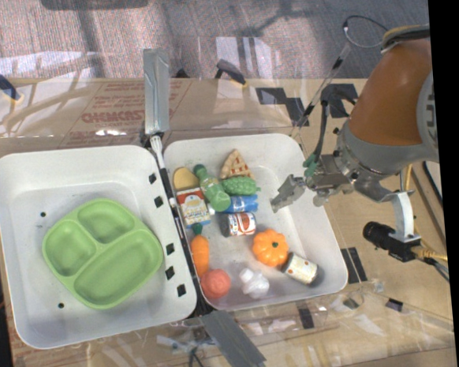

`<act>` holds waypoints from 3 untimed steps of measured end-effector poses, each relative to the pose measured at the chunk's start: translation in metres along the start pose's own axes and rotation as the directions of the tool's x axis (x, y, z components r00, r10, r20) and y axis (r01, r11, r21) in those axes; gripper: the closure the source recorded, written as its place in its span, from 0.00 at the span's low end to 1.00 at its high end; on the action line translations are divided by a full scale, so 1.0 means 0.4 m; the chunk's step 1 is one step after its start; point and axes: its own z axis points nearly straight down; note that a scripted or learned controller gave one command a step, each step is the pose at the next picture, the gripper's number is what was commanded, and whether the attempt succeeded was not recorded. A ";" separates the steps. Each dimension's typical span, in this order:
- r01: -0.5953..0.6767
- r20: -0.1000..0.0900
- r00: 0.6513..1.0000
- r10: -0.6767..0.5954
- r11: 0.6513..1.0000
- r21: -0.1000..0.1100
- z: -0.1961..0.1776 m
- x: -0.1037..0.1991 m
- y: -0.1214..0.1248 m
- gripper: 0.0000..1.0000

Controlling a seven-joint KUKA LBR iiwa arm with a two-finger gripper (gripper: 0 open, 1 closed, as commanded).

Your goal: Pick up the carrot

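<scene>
Carrot (pixel 200 255): lying in the right bin (pixel 322 231), tight against its left wall, just above a red tomato (pixel 217 283)
Pumpkin (pixel 269 248): mid-bin, right of the carrot
Gripper (pixel 288 191): up over the bin's right side, well apart from the carrot, holding nothing; honestly can't tell how far open it is

The arm (pixel 401 98) has a broad, rounded orange band as its bulkiest visible part, smooth and glossy, with a pale grey casing curving along its right side. Below the band sits a grey wrist section of flatter metal plates. From the wrist a small hand (pixel 288 192) of dull grey metal juts leftward, its parts angular and blocky, with a green fitting just right of it. A thin dark cable loops above the band and runs down toward the wrist. Below the wrist hang a white bracket and a black cylinder.
</scene>
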 end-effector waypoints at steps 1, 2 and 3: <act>0.000 0.000 1.000 0.000 1.000 0.000 0.000 0.000 0.000 0.00; -0.090 0.000 0.996 0.090 0.996 -0.001 0.125 -0.097 -0.069 0.00; -0.155 -0.001 0.988 0.155 0.988 -0.003 0.459 -0.041 -0.023 0.00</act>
